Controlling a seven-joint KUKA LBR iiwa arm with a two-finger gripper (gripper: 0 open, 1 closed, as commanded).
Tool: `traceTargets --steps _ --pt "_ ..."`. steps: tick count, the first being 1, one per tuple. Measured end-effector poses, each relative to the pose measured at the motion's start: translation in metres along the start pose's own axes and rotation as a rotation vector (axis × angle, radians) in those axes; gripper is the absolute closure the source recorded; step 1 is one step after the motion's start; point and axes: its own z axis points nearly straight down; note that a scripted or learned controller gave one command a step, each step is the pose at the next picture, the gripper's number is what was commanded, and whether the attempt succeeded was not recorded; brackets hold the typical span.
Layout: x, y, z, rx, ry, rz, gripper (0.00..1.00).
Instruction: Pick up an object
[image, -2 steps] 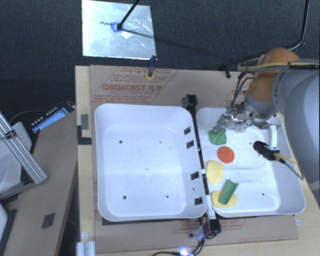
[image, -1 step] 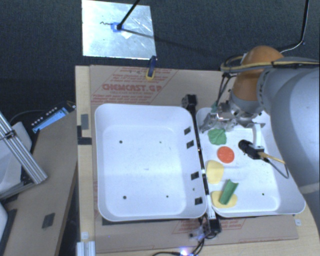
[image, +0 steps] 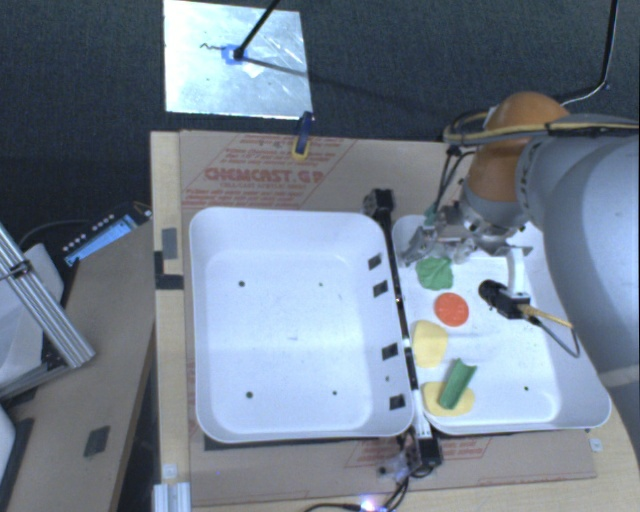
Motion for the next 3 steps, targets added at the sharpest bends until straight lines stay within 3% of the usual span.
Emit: traceTargets --steps 1,2,3 --pt "0.000 0.001 -0.012 -0.003 -0.001 -0.002 1.00" --pt "0.039 0.001 -0.103 -0.002 0.001 -0.001 1.00" --pt "0.087 -0.008 -0.303 -0.014 0.001 -0.003 1.00"
